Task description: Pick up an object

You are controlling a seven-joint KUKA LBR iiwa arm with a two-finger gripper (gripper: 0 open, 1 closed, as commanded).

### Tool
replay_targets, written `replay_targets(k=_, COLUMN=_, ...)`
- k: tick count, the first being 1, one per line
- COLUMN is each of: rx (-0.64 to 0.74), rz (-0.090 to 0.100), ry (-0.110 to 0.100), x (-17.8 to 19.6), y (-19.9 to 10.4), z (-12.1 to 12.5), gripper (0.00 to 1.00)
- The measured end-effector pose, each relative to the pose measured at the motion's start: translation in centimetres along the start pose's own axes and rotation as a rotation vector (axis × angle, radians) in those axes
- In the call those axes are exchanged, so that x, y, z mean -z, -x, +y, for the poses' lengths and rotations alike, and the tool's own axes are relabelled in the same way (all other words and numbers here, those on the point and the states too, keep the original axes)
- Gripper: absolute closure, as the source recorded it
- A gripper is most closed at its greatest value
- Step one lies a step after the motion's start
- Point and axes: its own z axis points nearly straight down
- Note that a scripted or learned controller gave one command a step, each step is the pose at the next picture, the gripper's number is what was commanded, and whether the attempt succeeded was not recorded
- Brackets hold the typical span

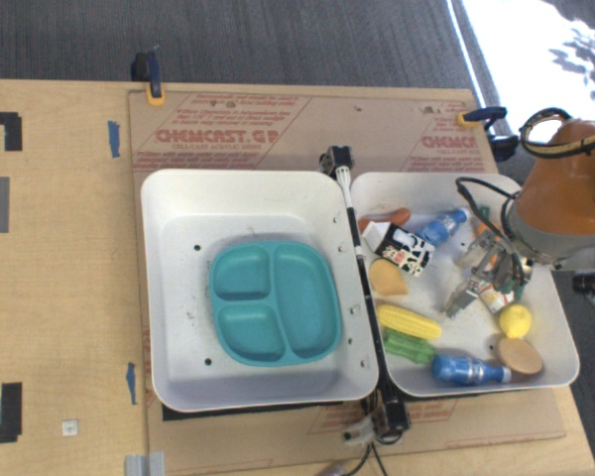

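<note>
Crowding the pincer (pixel 468 300), lemon (pixel 515 320), corn (pixel 408 320), blue bottle (pixel 466 370)

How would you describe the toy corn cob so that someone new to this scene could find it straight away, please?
Start at the right-hand white bin, the one crowded with small toys. Look along its left side, just below the middle, for the corn cob, lying on its side directly above a green toy. It is the long, ridged yellow piece, unlike the small round lemon further right.

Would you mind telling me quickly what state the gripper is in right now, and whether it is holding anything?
Gripper: low in the right bin, among the toys; open or shut cannot be told, and nothing visibly held.
</note>
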Motion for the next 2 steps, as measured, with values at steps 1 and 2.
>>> replay_targets(k=1, rx=0.140, rz=-0.004, ry=0.003, x=0.0, y=0.8, z=6.8, gripper=0.00)
replay_targets(k=2, rx=0.001, rz=0.049, ry=-0.036, x=-0.2, y=3.5, z=10.8, gripper=0.00)
